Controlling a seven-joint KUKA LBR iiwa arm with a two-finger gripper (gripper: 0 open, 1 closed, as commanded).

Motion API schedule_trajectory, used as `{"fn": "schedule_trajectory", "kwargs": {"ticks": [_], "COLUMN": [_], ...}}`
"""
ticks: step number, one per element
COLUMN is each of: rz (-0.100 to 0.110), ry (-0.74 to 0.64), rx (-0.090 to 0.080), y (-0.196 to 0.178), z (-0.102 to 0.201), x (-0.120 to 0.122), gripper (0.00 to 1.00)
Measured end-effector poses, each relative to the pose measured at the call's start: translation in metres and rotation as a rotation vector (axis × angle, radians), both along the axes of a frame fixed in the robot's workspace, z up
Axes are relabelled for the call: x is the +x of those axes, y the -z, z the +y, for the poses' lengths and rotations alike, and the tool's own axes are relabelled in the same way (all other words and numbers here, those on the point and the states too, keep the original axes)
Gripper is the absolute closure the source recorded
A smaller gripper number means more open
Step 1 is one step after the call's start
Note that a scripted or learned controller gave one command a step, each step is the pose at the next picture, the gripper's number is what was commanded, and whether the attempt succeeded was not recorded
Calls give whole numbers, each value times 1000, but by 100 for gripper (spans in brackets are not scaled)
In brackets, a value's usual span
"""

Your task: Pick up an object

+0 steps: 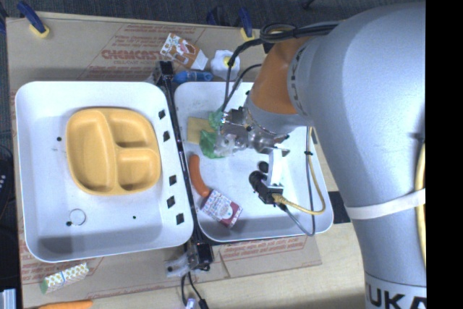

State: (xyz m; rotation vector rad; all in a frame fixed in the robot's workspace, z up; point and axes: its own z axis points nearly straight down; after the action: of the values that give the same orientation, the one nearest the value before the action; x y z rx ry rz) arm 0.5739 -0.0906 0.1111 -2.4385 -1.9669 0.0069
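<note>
My gripper (pixel 230 132) is down in the right bin (pixel 311 224), at its upper left part, over a green object (pixel 212 143). My own wrist hides the tips, so I cannot tell whether the green object is grasped. A yellow block (pixel 197 129) lies just beside it on the left. Below sit an orange sausage (pixel 198 175) and a red-and-white carton (pixel 221 209). The left bin (pixel 36 155) holds a yellow divided tray (pixel 112 150), well apart from me.
</note>
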Motion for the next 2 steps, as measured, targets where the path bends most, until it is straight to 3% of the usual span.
{"fn": "schedule_trajectory", "kwargs": {"ticks": [1, 2], "rz": [0, -4], "ry": [0, 348], "rx": [0, -5], "y": [0, 20], "z": [0, 0], "x": [0, 18], "gripper": [0, 0]}}
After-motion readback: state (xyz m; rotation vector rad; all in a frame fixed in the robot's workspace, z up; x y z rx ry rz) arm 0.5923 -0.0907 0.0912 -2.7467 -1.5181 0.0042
